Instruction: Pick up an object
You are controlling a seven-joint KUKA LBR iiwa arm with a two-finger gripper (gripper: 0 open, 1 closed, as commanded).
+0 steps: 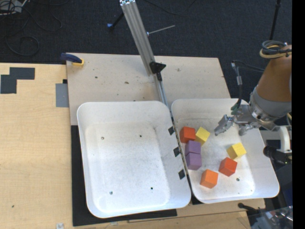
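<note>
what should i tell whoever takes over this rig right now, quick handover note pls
Gripper: over the right bin, fingers spread, holding nothing.
Blocks, all in the right bin: orange-red block, yellow block, purple block near the left wall; second yellow block, red block, orange block further out.
Done: no pick yet.
Left: lower onto one block, close, lift. The second yellow block looks nearest.

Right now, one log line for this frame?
phase: approach | gripper: open, over right bin, holding nothing | blocks: orange, red, yellow, purple | left bin: no blocks
</note>
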